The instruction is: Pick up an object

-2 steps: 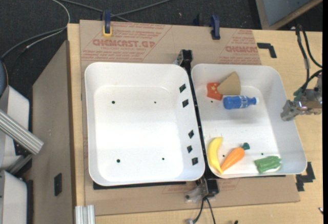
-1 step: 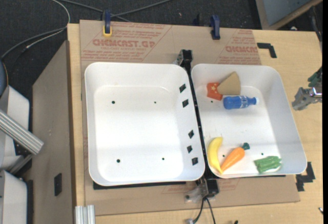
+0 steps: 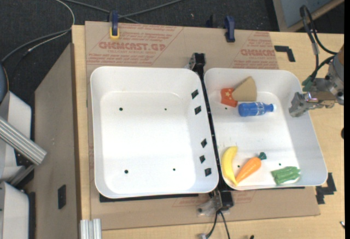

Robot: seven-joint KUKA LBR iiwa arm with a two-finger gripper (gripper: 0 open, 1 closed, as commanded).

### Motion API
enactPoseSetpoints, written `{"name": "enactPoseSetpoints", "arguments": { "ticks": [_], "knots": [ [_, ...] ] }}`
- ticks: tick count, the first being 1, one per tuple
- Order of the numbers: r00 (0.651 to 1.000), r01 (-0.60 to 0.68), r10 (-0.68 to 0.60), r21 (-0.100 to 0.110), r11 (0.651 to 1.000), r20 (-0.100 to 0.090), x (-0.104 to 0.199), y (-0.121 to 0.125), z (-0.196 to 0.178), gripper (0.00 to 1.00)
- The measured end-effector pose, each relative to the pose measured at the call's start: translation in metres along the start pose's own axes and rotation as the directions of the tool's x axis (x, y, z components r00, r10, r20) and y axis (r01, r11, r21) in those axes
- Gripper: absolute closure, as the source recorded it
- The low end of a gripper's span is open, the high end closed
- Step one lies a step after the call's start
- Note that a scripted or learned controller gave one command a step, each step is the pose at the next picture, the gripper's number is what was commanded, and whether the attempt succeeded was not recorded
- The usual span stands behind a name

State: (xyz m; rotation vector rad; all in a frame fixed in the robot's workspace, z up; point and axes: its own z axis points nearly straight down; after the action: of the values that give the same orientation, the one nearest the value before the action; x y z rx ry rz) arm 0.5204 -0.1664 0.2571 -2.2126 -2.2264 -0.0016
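The right bin [image 3: 298, 139] holds a blue bottle [image 3: 254, 109] lying on its side, a red block [image 3: 229, 96] against a tan wedge [image 3: 246, 89], a yellow banana [image 3: 229, 163], an orange carrot [image 3: 249, 168] and a green toy [image 3: 286, 175]. My gripper [image 3: 299, 105] hangs at the bin's right rim, level with the bottle and to its right. Nothing shows between its fingers.
The left bin [image 3: 143, 131] lies beside the right one, parted by a black divider with clips [image 3: 203, 123]. Both rest on a cardboard sheet [image 3: 164, 41] held by a yellow clamp [image 3: 114, 25] and a blue clamp [image 3: 229, 29]. Cables run across the dark floor behind.
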Motion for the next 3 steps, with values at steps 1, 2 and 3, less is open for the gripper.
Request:
{"name": "enactPoseSetpoints", "arguments": {
  "ticks": [1, 2, 3],
  "knots": [
    [1.000, 0.000, 0.000, 0.001, 1.000, -0.001, 0.051, 0.003, 0.014, 1.00],
    [1.000, 0.001, -0.001, 0.001, 1.000, 0.000, 0.112, 0.017, 0.020, 1.00],
    [1.000, 0.001, -0.001, -0.001, 1.000, 0.000, 0.167, 0.016, 0.015, 1.00]
  ]
}}
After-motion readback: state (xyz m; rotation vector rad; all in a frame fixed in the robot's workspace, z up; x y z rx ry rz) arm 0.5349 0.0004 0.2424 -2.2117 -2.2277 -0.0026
